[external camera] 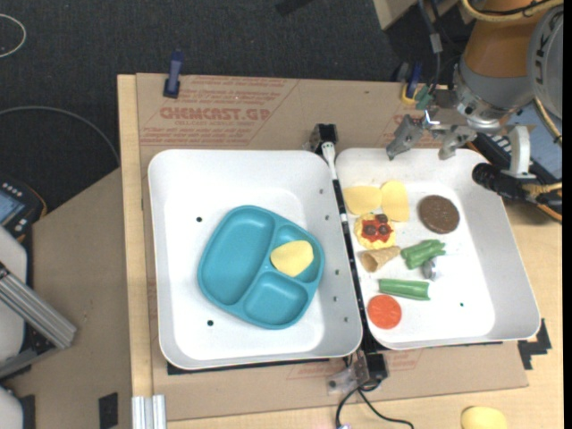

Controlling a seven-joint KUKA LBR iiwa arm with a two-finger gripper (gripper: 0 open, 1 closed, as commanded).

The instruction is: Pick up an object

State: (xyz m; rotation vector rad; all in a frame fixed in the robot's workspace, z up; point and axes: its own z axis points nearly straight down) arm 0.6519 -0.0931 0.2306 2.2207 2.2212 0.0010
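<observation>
A blue divided plate point(255, 266) carrying a yellow piece point(291, 256) lies in the left bin point(179, 204). The right bin point(487, 266) holds scattered toy foods: yellow slices point(380, 198), a brown disc point(439, 213), green pieces point(420, 253), a red round point(385, 311). The arm's hand point(422, 146) hovers over that bin's far rim, fingers spread wide, gripping nothing.

Bright, even overhead light, soft shadows, mild glare on white bins point(170, 239), slightly soft focus.
</observation>
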